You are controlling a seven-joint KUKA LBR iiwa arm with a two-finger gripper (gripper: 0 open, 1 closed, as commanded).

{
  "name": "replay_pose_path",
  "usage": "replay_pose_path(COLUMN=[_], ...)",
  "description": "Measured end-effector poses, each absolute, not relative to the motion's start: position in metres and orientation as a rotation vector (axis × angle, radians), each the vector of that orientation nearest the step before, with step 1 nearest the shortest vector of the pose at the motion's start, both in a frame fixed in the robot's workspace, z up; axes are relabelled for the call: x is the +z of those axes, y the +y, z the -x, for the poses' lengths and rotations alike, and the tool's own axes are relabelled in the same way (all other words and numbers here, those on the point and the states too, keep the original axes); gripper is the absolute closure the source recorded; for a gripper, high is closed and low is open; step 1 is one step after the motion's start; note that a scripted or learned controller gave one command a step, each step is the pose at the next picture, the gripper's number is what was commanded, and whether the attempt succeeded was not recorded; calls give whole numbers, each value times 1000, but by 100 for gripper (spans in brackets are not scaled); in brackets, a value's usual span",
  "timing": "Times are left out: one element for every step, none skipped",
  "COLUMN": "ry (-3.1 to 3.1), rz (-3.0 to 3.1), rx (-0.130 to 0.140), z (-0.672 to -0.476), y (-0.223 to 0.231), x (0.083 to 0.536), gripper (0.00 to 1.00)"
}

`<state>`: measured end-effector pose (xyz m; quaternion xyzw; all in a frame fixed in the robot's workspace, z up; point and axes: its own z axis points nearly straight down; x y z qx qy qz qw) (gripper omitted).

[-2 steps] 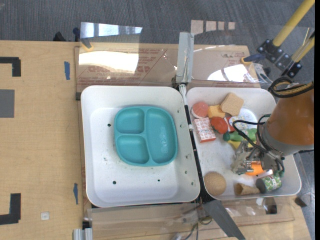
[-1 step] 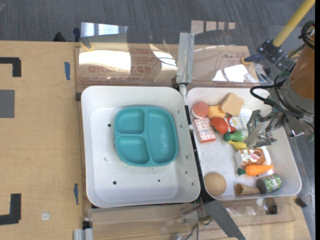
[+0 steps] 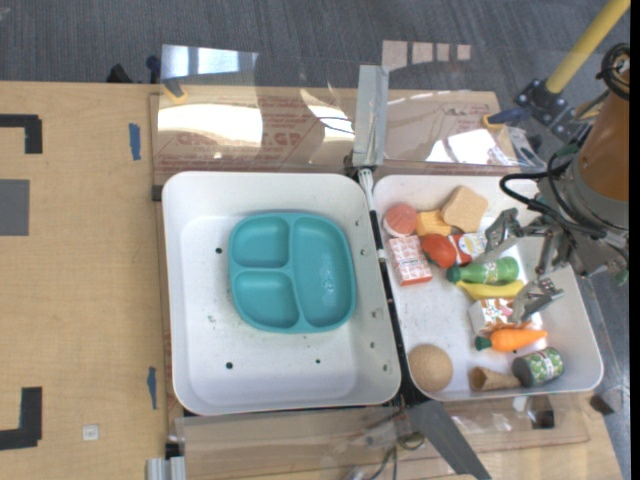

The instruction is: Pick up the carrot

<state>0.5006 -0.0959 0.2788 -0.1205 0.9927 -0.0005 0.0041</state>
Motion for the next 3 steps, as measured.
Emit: replay_pose_path(ry=[3114,3131,3106], rz=[442,-12,-26], rx=[5,-1,-8], z=[-485,-497,-491], y=[-112,-143,-146], x=[167,103,93], gripper=[0,0,0])
